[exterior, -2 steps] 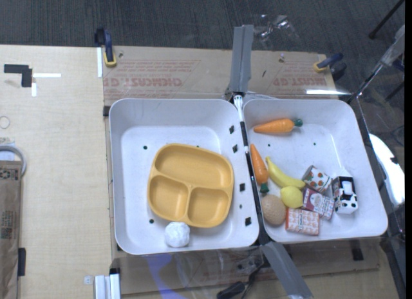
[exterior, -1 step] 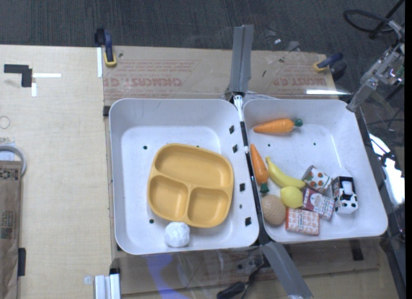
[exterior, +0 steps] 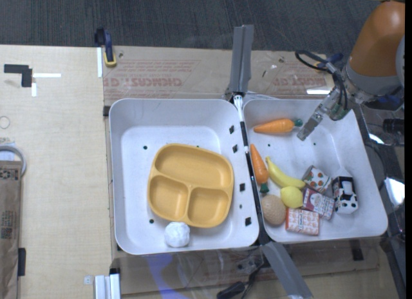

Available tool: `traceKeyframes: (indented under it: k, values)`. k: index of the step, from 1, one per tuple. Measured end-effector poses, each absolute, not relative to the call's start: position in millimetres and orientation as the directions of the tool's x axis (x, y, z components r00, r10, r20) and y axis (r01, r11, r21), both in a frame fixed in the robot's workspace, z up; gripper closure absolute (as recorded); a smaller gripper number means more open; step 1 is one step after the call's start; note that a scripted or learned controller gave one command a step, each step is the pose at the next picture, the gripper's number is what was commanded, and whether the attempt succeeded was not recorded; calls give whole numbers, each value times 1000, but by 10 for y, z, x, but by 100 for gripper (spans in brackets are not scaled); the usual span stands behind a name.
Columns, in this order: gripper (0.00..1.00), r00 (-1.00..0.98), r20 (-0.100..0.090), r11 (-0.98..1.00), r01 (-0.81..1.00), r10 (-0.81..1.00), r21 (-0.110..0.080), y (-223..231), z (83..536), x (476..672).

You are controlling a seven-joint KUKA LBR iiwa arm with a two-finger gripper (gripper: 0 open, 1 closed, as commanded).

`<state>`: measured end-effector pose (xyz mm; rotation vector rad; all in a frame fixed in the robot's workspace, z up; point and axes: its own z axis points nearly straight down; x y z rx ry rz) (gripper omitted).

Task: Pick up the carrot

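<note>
Nearest the camera, in the left white bin (exterior: 119, 182), a white ball (exterior: 177, 234) lies just below a yellow 3-compartment plastic plate (exterior: 191, 185).

In the right white bin (exterior: 376, 223), the near end holds a cluster: a red-and-white snack packet (exterior: 302, 221), a tan round potato-like item (exterior: 273, 209), a yellow lemon (exterior: 291, 196), a second red printed packet (exterior: 319, 202), a small printed carton (exterior: 315, 178) and a black-and-white cow-patterned carton (exterior: 346, 196). A yellow banana (exterior: 281, 174) lies just behind the lemon. A darker orange carrot (exterior: 259, 163) lies along the bin's left wall.

Farther back, a brighter orange carrot with a green stem end (exterior: 275, 126) lies crosswise.

The gripper (exterior: 309, 126) hangs just right of that stem end, slanting down from the grey and orange arm (exterior: 376, 43); whether it is spread or closed I cannot tell. Nothing is visibly held.
</note>
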<state>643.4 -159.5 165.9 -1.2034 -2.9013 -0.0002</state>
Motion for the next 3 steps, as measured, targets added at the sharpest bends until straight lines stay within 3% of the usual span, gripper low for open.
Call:
traceKeyframes:
  k: [1,2,3]
  values:
    - [0,-595,-1,595,804,804,1,-1353,1692,6196]
    - [0,-694,6,694,720,720,-6,-1433,899,6567]
    - [0,-831,3,831,556,556,-3,-1261,910,6538]
